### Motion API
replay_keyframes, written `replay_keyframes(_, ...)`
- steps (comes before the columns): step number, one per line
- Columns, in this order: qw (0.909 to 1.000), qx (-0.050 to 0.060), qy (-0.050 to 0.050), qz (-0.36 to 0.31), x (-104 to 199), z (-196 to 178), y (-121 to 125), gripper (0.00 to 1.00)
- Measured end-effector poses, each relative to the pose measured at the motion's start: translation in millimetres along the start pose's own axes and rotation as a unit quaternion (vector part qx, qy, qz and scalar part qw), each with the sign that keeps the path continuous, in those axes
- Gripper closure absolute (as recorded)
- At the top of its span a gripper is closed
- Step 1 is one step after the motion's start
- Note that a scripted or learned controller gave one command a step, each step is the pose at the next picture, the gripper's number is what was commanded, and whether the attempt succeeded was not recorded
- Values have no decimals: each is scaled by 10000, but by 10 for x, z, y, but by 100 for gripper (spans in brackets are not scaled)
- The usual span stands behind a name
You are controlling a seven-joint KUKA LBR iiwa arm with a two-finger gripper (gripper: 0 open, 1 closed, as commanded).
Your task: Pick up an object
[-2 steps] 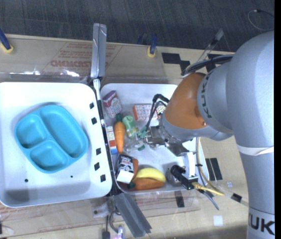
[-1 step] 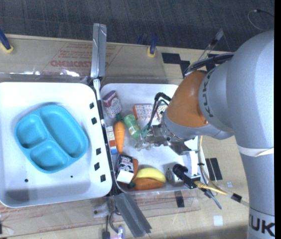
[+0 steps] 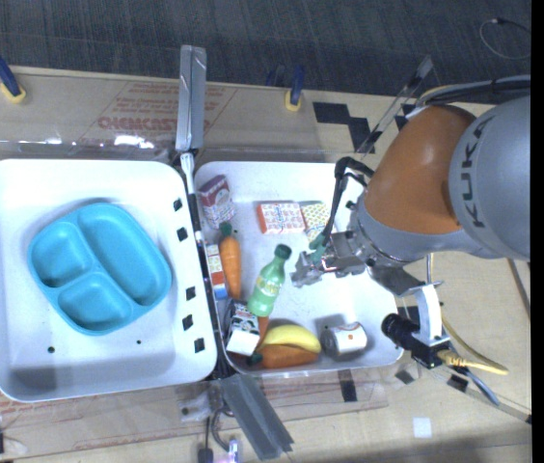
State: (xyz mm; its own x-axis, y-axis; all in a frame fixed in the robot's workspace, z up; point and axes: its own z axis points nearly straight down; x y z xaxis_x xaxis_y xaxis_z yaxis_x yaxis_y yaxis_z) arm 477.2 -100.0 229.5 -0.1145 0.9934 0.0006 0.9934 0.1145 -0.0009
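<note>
Bench (image 3: 79, 114) with two white bins (image 3: 2, 258), dark floor (image 3: 253, 17) beyond.

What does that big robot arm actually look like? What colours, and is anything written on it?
The arm is thick and rounded, grey with a glossy orange band above the wrist. White letters "KU" show on the grey shell by the band. Thin black cables loop around the wrist, where a black bracket is mounted. At its end sits a small claw of grey metal with a dab of green near it.

The brown tabletop (image 3: 253, 104) holds two white bins side by side, the left bin (image 3: 2, 287) touching the right bin (image 3: 282, 174).
</note>
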Motion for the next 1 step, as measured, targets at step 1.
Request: replay_keyframes(1, 9962, 22, 5, -874, 664, 390, 410, 100)
